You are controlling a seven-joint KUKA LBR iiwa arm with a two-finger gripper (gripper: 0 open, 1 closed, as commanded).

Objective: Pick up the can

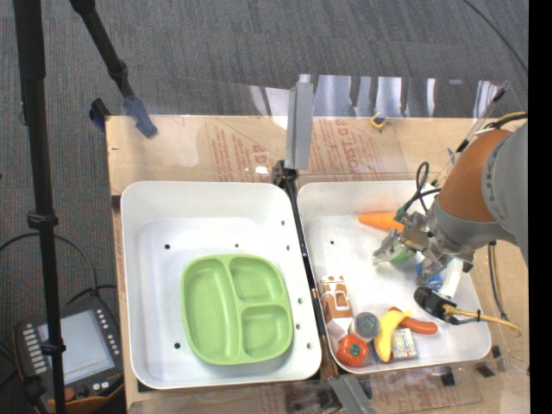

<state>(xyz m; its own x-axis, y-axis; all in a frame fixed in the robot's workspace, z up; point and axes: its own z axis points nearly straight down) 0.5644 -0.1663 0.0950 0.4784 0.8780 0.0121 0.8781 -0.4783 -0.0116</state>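
Note:
The can (366,325) is small with a grey top and stands near the front of the right bin (345,205), between a brown box (335,297) and a banana (388,333). My gripper (388,250) hangs low over the middle of the right bin, just below an orange carrot (379,221). It is well behind the can and to its right, apart from it. A small green object (402,256) shows right against the gripper; I cannot tell whether it is held.
A tomato (352,350), a small yellow packet (403,343) and a red-orange piece (420,324) crowd the right bin's front. A blue-white item (433,275) lies under the wrist. The left bin (155,231) holds a green divided plate (236,307).

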